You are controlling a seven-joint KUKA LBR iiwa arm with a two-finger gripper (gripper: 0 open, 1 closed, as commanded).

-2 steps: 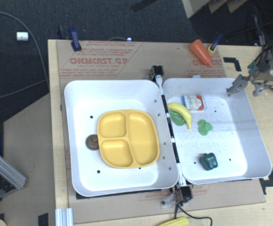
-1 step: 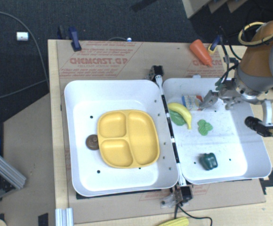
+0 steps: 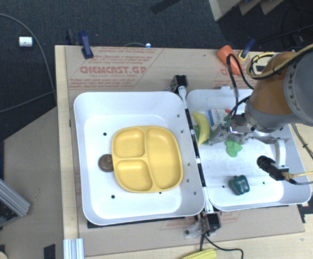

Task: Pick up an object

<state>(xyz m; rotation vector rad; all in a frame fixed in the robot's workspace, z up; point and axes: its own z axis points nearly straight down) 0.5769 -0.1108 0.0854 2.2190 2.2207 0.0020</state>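
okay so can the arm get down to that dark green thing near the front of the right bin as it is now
Probably yes. The dark green object lies alone on the right bin's floor with nothing over it; the gripper hangs above the light green piece just behind it.

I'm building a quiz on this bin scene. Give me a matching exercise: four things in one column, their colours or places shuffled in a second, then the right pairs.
1. tray
2. banana
3. brown disc
4. teal object

A. right bin, near its front edge
B. right bin, against the divider
C. middle of left bin, three compartments
D. left bin, touching the tray's left edge

Pairs: 1-C, 2-B, 3-D, 4-A
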